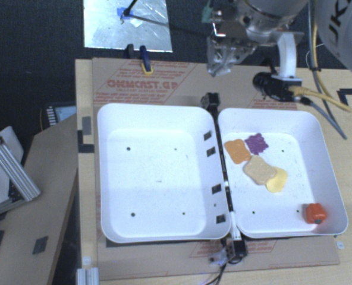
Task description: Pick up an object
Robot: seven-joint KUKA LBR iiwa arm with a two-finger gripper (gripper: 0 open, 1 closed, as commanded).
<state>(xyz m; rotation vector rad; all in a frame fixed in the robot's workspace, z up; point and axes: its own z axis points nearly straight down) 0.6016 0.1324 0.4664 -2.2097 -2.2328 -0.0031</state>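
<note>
Five objs sit in the right bin (327,159): orange piece (237,151) and purple piece (257,142) side by side near its centre, a tan slab (258,170) just below w/ a yellow piece (276,180) touching its right end, and an orange-red block (315,213) alone in the front-right corner. Left bin (113,159) sits alongside, edges touching. Gripper (220,61) hangs over the bench's far edge beyond both bins, well apart from the objs; open or closed, can't tell.

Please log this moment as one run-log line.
gripper: above bins, far edge | holding: nothing seen | right bin: orange, purple, tan, yellow pieces; red block
</note>
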